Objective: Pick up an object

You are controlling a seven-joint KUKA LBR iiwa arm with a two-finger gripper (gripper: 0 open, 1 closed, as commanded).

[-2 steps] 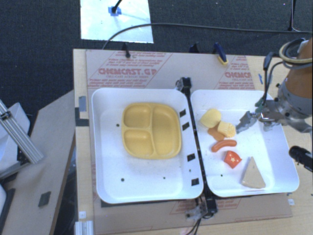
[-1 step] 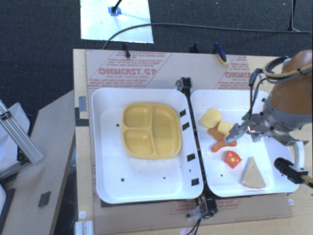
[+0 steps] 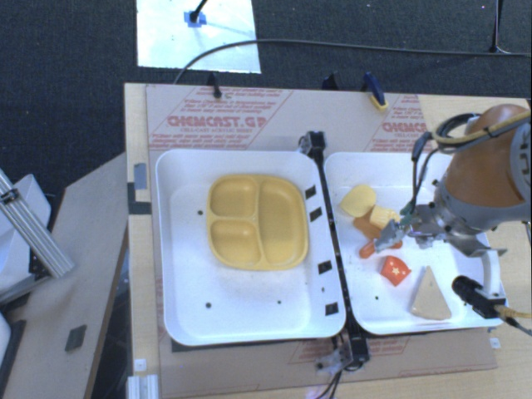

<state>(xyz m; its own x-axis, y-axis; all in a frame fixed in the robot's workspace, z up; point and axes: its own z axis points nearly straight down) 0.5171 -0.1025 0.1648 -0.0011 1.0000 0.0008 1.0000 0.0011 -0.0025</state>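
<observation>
The right bin (image 3: 357, 318) holds several small food toys. A pale yellow round piece (image 3: 358, 199) lies at the back, with a smaller yellow block (image 3: 382, 217) beside it. An orange stick (image 3: 366, 228) and a small orange-red piece (image 3: 367, 249) lie next to them. Nearer the front sit a red chunk (image 3: 396, 269) and a beige wedge (image 3: 431, 296). My gripper (image 3: 389, 238) reaches in from the right and hangs low over the orange pieces, its tip right by the yellow block. Nothing shows as lifted off the bin floor.
The left bin (image 3: 187, 306) carries a yellow divided plate (image 3: 256, 221) in its middle. A black-clipped divider (image 3: 326, 239) runs between the two bins. The arm's grey and orange body (image 3: 486, 173) covers the right bin's far right side.
</observation>
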